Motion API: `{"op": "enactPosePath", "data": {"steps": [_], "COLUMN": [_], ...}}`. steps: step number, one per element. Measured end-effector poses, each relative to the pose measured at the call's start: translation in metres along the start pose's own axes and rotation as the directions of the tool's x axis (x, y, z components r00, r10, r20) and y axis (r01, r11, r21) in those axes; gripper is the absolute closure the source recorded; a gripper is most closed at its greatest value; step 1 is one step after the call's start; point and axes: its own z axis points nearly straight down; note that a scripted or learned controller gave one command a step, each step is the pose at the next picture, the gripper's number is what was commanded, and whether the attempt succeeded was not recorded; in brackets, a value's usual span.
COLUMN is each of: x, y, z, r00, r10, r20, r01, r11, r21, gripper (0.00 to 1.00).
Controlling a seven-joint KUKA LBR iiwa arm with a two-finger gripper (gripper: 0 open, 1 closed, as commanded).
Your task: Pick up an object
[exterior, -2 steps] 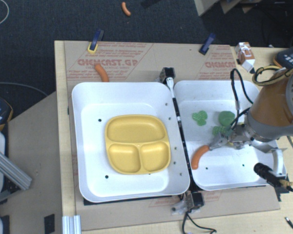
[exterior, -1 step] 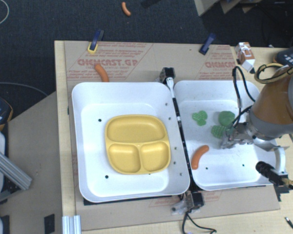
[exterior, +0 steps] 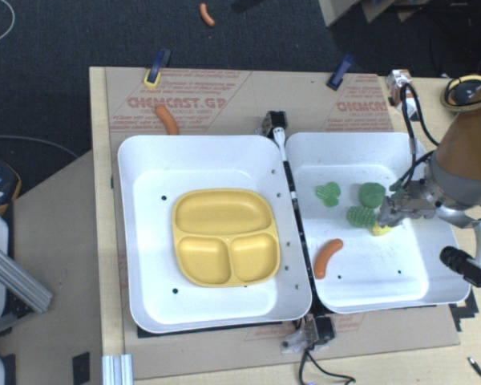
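In the right bin (exterior: 361,291) lie an orange sausage (exterior: 328,257), a small green broccoli piece (exterior: 329,193), a round green piece (exterior: 371,193) and a ridged green piece (exterior: 359,215) with a bit of yellow (exterior: 381,229) beside it. My gripper (exterior: 390,212) is down in this bin, right at the green and yellow pieces. The arm's wrist hides its fingers, and I cannot tell if anything is between them.
The left bin (exterior: 144,215) holds a yellow divided plate (exterior: 224,237). Another orange sausage (exterior: 167,119) lies on the cardboard behind the left bin. Clamps (exterior: 154,69) sit at the back edge. The arm's grey and orange body (exterior: 465,163) covers the right bin's right side.
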Motion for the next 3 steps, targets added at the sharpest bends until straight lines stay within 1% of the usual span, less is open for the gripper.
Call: {"op": "enactPosePath", "data": {"steps": [1, 2, 3], "x": [-0.003, -0.003, 0.035], "y": [0.000, 0.001, 0.024], "z": [-0.043, -0.075, -0.077], "r00": [1.000, 1.000, 1.000], "r10": [0.000, -0.001, -0.005], "r20": [-0.001, -0.001, -0.002], "r01": [0.000, 0.001, 0.005], "r11": [1.000, 1.000, 1.000], "r21": [0.001, 0.001, 0.002], "gripper": [1.00, 1.00, 1.00]}}
